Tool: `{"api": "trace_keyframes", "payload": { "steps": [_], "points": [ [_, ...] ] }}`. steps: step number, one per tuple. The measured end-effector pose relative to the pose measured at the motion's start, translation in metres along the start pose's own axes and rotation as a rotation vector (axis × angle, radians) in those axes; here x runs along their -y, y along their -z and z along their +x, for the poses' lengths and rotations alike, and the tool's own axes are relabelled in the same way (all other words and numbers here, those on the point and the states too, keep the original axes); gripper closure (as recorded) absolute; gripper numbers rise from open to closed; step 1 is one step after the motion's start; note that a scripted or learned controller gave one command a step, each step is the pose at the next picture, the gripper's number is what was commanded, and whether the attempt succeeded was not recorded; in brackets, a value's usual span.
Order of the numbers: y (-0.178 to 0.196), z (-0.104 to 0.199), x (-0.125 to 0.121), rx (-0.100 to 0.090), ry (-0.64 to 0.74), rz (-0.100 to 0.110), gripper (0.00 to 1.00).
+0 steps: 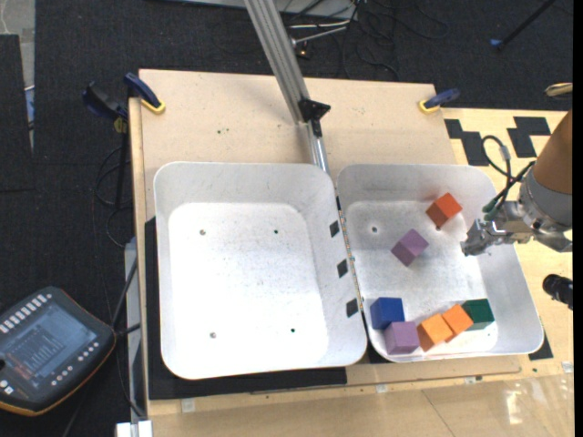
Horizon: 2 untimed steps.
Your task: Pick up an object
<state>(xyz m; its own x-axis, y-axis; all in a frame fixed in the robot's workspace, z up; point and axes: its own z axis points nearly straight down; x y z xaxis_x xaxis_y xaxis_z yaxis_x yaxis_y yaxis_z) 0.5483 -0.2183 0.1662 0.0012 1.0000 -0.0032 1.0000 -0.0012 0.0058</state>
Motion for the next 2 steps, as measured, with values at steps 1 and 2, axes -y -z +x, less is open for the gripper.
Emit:
{"api": "trace_keyframes", "payload": {
  "steps": [1, 2],
  "points": [
    [0.044, -0.001, -0.002, 0.0, 0.003, -0.001, 1.0],
    [0.039, 0.052, -0.003, -0.005, 0.009, 0.006, 1.0]
  ]
}}
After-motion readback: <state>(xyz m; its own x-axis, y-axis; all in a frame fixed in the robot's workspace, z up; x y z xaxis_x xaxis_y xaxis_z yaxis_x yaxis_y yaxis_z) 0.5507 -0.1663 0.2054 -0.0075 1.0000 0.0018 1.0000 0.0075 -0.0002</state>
